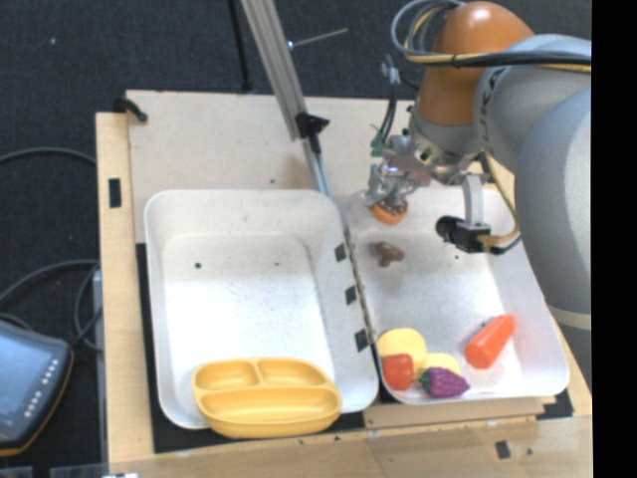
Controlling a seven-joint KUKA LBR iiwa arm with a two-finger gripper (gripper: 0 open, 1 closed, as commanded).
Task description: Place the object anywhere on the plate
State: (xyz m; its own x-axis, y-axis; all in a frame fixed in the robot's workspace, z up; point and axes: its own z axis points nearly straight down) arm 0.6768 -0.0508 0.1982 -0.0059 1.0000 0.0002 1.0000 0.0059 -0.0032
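The grey arm (518, 118) hangs over the right white bin (528, 352), its pincer (390, 199) clenched on a small orange round object (387, 212), lifted above the bin's far end. The carry is in hand, I judge; next comes travel across the dividing rims to the yellow compartmented plastic plate (267, 396) in the left bin's (239, 287) near corner, over open floor.

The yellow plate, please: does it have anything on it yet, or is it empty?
Empty. The yellow plate in the left bin shows three bare compartments. A small orange object sits at the tool, above the right bin.
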